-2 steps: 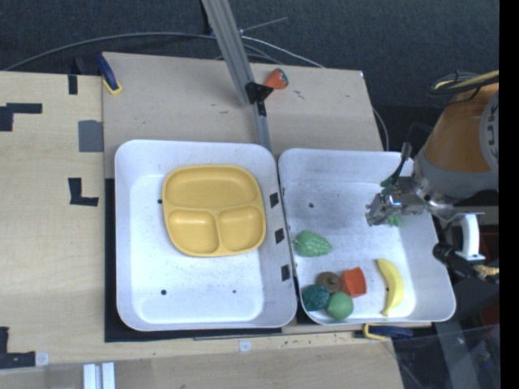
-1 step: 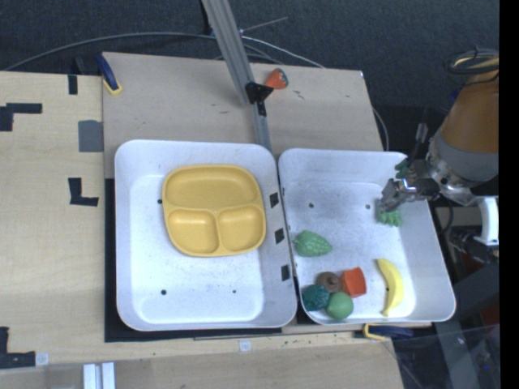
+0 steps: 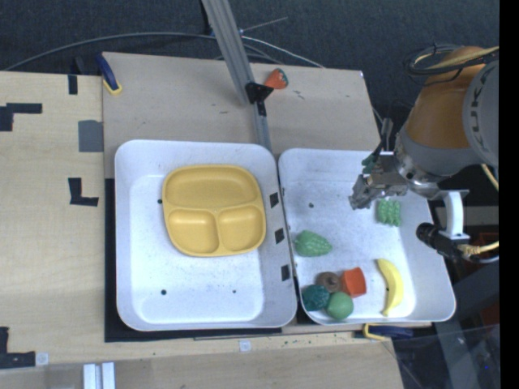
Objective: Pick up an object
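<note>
My gripper (image 3: 362, 198) hangs over the upper middle of the right bin (image 3: 324, 177), fingers pointing down and left, with nothing visible between them. Just to its right lies a pale green bumpy object (image 3: 389, 212). A green leafy object (image 3: 312, 243) rests lower left of the gripper. Near the bin's front sit a brown ring (image 3: 328, 280), an orange-red block (image 3: 354, 282), a dark teal lump (image 3: 316, 298), a green ball (image 3: 340, 305) and a yellow banana (image 3: 392, 286).
The left bin (image 3: 138, 250) holds a yellow divided plate (image 3: 215, 209). A grey pole (image 3: 231, 39) with a black clamp and an orange-tipped piece (image 3: 276, 79) stands behind the bins. The arm's orange-banded body (image 3: 442, 120) overhangs the right bin's far right corner.
</note>
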You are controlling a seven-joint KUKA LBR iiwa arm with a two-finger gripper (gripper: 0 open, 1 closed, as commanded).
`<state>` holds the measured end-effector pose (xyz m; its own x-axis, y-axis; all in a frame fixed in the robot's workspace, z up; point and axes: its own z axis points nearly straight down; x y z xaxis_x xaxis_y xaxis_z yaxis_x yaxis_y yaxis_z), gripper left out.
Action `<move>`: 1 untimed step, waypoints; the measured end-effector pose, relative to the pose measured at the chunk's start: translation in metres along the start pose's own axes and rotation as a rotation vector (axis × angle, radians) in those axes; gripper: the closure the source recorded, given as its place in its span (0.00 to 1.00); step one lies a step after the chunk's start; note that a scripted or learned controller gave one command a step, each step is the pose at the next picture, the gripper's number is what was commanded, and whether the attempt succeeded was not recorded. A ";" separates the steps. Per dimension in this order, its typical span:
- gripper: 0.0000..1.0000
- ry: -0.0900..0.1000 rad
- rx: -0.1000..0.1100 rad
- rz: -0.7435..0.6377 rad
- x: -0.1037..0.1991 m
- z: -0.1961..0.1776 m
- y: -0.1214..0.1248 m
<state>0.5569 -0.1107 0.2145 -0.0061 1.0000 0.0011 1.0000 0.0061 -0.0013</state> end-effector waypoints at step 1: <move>1.00 0.001 -0.001 -0.002 0.056 -0.011 0.015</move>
<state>0.5714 -0.0547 0.2255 -0.0079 1.0000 0.0018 1.0000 0.0079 -0.0005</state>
